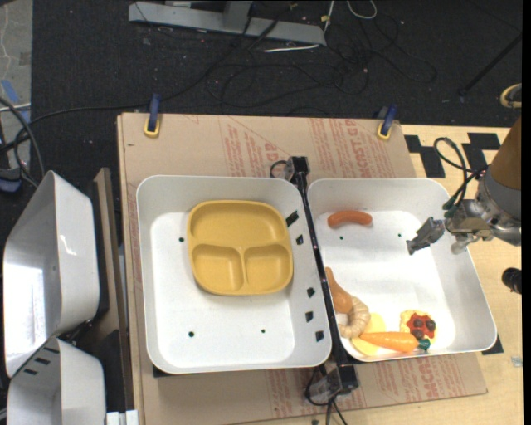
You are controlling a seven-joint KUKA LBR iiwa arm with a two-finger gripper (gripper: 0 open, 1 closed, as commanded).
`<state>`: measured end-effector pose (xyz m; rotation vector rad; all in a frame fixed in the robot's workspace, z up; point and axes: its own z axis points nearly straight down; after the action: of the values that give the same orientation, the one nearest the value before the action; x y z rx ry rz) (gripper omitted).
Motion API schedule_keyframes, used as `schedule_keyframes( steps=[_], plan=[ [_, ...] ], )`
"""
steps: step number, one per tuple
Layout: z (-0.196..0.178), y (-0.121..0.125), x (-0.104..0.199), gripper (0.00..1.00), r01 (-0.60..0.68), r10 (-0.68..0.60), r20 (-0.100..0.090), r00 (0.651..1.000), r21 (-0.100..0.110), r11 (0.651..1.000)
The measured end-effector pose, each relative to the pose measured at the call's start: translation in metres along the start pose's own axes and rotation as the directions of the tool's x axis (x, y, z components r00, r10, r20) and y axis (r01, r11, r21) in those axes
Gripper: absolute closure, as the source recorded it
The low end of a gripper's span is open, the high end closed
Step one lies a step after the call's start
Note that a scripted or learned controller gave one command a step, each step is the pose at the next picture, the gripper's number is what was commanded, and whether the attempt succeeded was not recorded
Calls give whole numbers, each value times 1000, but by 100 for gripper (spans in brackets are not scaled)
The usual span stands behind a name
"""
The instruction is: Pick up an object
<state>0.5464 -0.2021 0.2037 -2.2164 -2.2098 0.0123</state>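
Both white bins (166,274) look like smooth, slightly glossy plastic; the yellow divided plate (241,247) is matt plastic. The surface (249,141) is printed brown cardboard, matt. The sausage (349,218) and carrot (388,339) seem smooth shiny plastic

Robotics lab test cell, not a home or kitchen: the surface (249,137) is a printed cardboard-looking sheet held down by yellow clamps (152,124) at its far edge, carrying two shallow white bins (166,274) butted side by side with a black divider strip (315,266) between them. Loose black cables (249,75) and a grey metal bar (228,21) lie on dark speckled carpet (75,58) behind. Bin contents are toys — a yellow sectioned plate (241,246), plastic food (390,339) — and a grey arm (498,199) reaches in from the right.
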Motion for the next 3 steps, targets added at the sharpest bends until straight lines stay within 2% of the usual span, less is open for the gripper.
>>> schedule_keyframes(
  steps=[1,2,3],
  plan=[
    [-8,3,1,0,4,-4,3,1000,-14,1000],
    [39,-5,1,0,1,-1,2,1000,-10,1000],
    [84,-3,7,0,2,-2,2,1000,-11,1000]
  ],
)
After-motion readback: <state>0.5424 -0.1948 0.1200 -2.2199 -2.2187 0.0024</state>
